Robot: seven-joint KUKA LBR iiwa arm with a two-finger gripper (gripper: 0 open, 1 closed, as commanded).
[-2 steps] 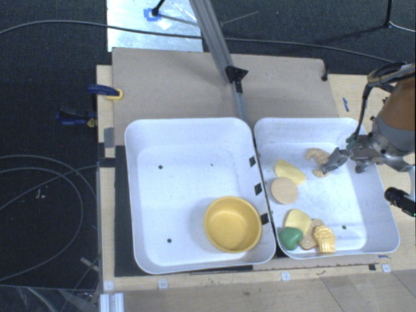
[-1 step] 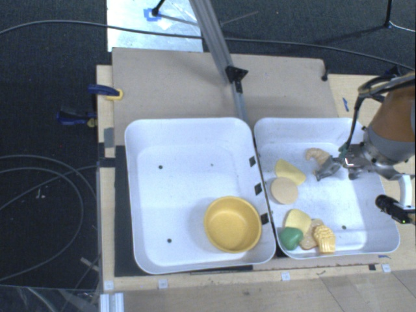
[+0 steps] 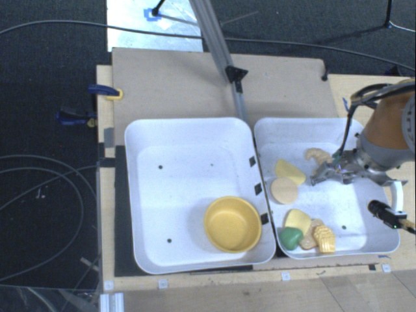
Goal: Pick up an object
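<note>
Two white bins [image 3: 149,148] are sitting side by side on the counter [image 3: 175,83]. Gripper [image 3: 320,174] is hovering in the right bin, fingers spread, grasping nothing, near a tan piece [image 3: 318,154]. Yellow bowl [image 3: 233,223] is resting in the left bin.

Bright even light, soft focus, faint shadows

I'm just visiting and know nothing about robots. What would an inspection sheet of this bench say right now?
Surface: brown bench bearing a left bin and a right bin, side by side.
Job's things: yellow bowl in the left bin; in the right bin, yellow wedge, tan disc, tan curved piece, green piece, corn cob.
Clutter: nothing seen.
Grippers: gripper low over the right bin, beside the yellow wedge; nothing seen between its fingers.
Cables: black loops on the floor.
Surroundings: dark carpet, blue clamp, slanted metal pole.
</note>
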